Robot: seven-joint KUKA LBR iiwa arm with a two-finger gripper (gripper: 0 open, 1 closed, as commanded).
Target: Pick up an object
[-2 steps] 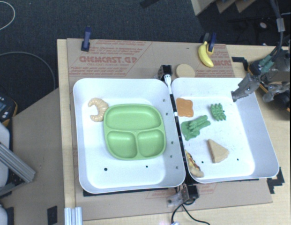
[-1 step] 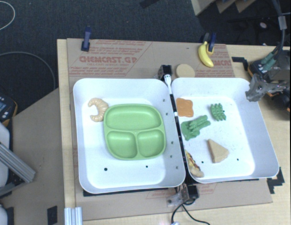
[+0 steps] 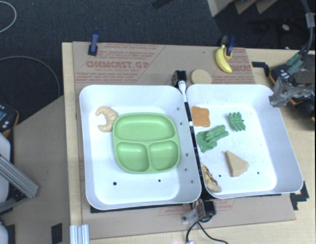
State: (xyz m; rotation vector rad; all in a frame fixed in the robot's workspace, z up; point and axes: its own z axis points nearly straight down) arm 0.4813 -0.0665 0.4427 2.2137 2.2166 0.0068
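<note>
White shallow plastic bins sit side by side on the tabletop; the pickable items lie mostly in the right bin (image 3: 280, 151). Seen there: a flat orange toy slice (image 3: 200, 116) at upper left of that bin, a small dark-green spiky toy (image 3: 236, 121) right of it, a larger green leafy toy veg (image 3: 211, 138) just below, a tan wedge-shaped block (image 3: 236, 164) lower centre, and a brownish-yellow item (image 3: 210, 179) pressed vs. the bin's lower-left wall. The left bin (image 3: 91, 151) holds a light-green 3-compartment plastic tray (image 3: 146, 142) w/ a tan croissant-shaped toy (image 3: 106, 118) just beside its upper-left corner.

The pincer (image 3: 282, 93) is seen at the right edge of the frame, over the right bin's upper-right corner, well apart from all items; whether it is apart or together cannot be told, and nothing is seen held.

Judged as handling: all likely light, stiff plastic, prob. slick. The wedge is judged easiest, taken across its two flat faces, being clear of neighbours. The orange slice lies flat, so little to grip. The wall-hugging item leaves no finger room.
</note>
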